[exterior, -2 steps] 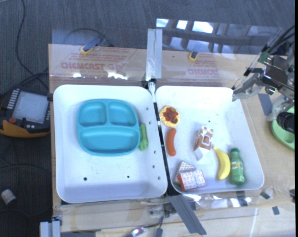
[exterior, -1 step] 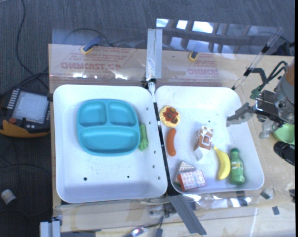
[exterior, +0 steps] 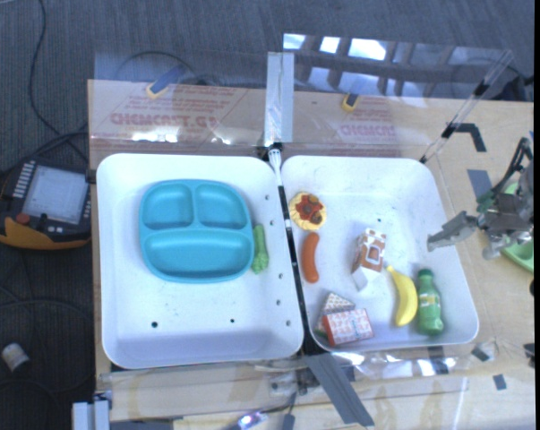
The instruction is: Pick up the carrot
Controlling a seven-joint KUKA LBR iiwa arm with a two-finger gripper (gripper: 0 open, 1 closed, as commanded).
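The carrot (exterior: 311, 256) is a short orange-red stick. It lies lengthwise near the left wall of the right bin (exterior: 449, 206), just below a round pizza toy (exterior: 307, 210). My gripper (exterior: 490, 226) sits at the right edge of the view, over the right rim of the right bin. It is far to the right of the carrot and touches no object.
The right bin also holds a small brown-and-white carton (exterior: 370, 250), a banana (exterior: 404, 296), a green bottle (exterior: 428, 303) and red-and-white boxes (exterior: 345, 321). In the left bin (exterior: 126, 330) lie a blue divided plate (exterior: 196, 229) and a green vegetable (exterior: 260, 248).
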